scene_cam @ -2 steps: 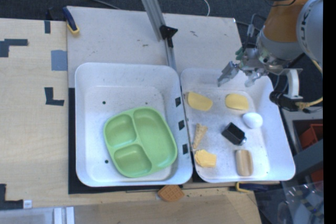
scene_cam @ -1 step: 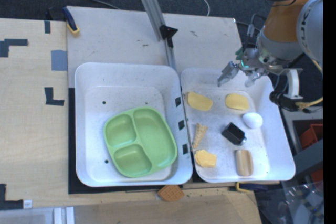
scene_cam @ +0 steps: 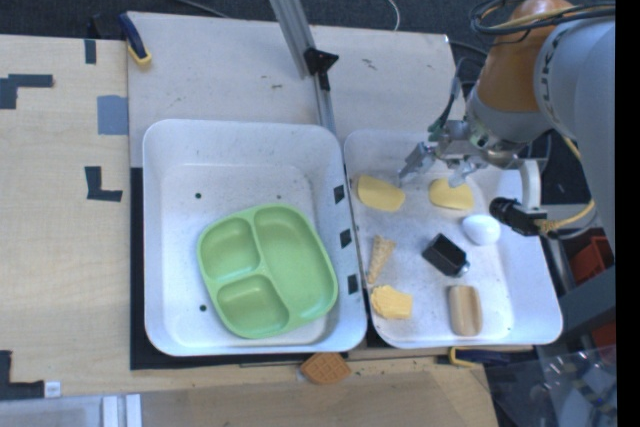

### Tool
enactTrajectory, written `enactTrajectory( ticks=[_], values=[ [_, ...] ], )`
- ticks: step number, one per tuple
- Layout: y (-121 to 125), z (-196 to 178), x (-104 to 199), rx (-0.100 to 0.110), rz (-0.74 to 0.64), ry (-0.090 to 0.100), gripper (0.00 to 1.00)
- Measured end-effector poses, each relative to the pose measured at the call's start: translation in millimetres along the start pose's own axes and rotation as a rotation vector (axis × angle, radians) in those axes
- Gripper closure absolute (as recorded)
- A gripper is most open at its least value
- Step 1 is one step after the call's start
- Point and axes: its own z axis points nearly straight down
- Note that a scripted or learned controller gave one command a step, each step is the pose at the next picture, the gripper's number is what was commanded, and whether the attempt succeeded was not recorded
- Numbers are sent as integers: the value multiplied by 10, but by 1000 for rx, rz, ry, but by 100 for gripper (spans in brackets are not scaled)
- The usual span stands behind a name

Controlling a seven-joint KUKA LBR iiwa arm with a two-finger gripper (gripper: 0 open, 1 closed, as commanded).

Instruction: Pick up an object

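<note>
Camera view: the two-finger gripper [scene_cam: 436,168] hangs open and empty; it should descend straight, centred over the pale yellow foam piece [scene_cam: 451,195].

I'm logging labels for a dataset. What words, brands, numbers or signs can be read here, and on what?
None can be read. The green plate, the food pieces, the black block and both bins carry no visible print. The dark tape marks on the bench are plain shapes, not letters.

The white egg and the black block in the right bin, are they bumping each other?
Apart. In the camera view, a strip of bare bin floor shows between the white egg and the black block.
</note>
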Motion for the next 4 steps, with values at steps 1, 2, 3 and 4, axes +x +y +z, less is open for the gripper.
enactTrajectory(
  ticks=[1, 2, 3, 4],
  values=[
    [-35, 475, -66, -1, 1, -1, 0],
    [-36, 666, -59, -4, -1, 0, 0],
    [-36, 564, -53, -5, -1, -1, 100],
    [61, 0, -74, -12, 0, -1, 100]
  ],
)
